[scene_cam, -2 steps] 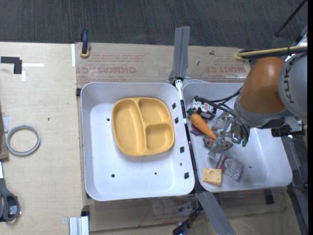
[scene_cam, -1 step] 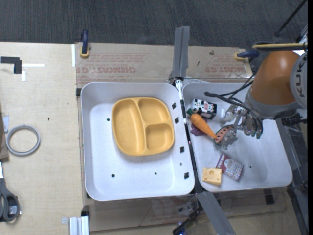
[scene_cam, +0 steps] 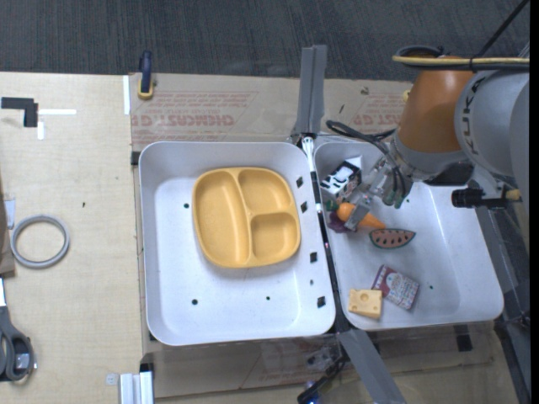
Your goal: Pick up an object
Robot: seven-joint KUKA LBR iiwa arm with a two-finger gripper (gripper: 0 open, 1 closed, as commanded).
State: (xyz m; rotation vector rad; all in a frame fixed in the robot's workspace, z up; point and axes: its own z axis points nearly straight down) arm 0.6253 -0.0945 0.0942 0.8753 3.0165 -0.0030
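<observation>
Gripper (scene_cam: pixel 358 202) low in right bin (scene_cam: pixel 455 301), over carrot (scene_cam: pixel 354 217); grip state unclear to me.
Carrot's long axis runs left-right beneath fingertips; no legible writing.

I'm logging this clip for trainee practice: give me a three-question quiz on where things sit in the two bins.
1. True or false: the yellow divided plate lies in the right bin.
2. Which item lies nearest the front edge of the right bin? A) watermelon slice B) cheese wedge C) carrot
3. Over which corner of the right bin is the hand?

Key: 1 false, it is in the left bin; 2 B; 3 the back corner beside the left bin.
</observation>
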